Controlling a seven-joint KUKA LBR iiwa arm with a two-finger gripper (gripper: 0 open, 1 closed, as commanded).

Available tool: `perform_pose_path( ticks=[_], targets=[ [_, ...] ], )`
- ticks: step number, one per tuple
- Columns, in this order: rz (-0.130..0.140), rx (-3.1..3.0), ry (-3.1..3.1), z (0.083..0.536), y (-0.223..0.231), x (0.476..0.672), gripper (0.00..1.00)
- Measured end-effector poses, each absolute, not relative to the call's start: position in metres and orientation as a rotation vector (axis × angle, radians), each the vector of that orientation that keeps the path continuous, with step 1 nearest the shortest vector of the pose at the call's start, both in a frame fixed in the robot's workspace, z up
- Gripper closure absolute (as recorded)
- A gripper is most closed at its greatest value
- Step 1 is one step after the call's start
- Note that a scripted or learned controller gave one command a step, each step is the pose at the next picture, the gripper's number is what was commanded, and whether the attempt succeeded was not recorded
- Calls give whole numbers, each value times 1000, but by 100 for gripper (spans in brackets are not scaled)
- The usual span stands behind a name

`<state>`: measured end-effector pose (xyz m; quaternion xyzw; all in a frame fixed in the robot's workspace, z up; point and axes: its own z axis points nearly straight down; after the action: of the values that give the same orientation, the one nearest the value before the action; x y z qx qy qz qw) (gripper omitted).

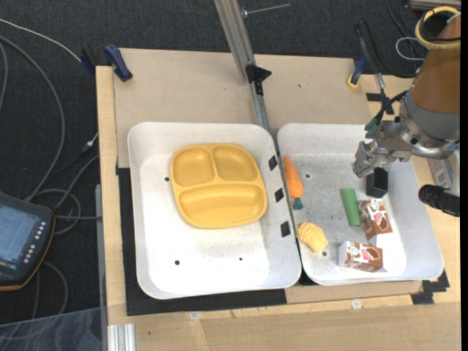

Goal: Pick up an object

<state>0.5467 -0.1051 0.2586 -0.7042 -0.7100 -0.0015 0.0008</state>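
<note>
My gripper point(364, 165) hangs over the upper right part of the right bin point(322, 148), above bare bin floor. A green cylinder point(350, 205) lies just below and to the left of it. An orange carrot point(293, 178) rests along the bin's left wall. Near the front left lies a yellow corn piece point(313, 237). Two brown-and-white packets lie in the bin too, one point(376, 218) beside the green cylinder and one point(363, 255) at the front. Nothing shows in the gripper's grasp.
The left bin point(146, 218) holds a yellow divided plate point(218, 183). A metal post point(238, 28) slants up from between the bins at the back. Blue clamps point(117, 61) sit on the bench's rear corners.
</note>
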Motion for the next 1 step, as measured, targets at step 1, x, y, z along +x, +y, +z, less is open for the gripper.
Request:
perform_pose_path(
  ticks=[1],
  targets=[
    [-5, -2212, -2230, 264, -52, 551, 100]
  ],
)
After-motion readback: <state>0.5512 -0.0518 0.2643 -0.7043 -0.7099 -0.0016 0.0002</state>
